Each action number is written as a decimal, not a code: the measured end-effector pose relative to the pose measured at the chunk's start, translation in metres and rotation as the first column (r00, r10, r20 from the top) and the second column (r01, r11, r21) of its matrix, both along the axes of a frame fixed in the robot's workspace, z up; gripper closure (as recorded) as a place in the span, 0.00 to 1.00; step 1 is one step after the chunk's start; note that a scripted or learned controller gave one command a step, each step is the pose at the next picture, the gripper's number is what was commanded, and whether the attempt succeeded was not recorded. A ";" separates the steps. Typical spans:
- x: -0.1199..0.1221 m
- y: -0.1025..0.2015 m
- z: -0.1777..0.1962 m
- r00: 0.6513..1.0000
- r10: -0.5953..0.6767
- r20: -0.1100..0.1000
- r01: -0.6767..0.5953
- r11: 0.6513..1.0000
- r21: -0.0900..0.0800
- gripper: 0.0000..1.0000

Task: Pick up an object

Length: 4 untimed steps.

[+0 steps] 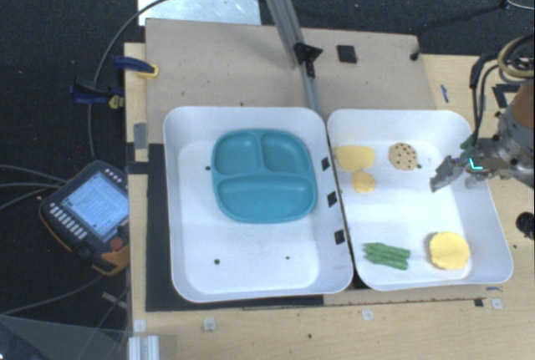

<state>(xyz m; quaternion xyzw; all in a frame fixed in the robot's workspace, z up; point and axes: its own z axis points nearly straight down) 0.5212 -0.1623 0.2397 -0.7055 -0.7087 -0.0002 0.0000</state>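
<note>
My gripper [457,178] hangs over the right bin [493,220] near its right wall, open, with nothing between its fingers. In that bin lie a chocolate-chip cookie [404,155], a flat yellow piece [354,157] with a smaller yellow bit [364,181] below it, a bunch of green beans [386,255] and a round yellow disc [449,250]. The cookie lies up and to the left of the gripper. The disc sits below it toward the front.
The left bin [192,258] holds a blue divided plate [263,175]. A grey pole [280,3] slants down to the bins' shared back edge. A teach pendant [88,212] and cables lie off the bench at the left.
</note>
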 end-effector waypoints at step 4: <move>-0.005 -0.007 -0.152 1.000 -0.004 0.004 0.004 1.000 0.000 0.00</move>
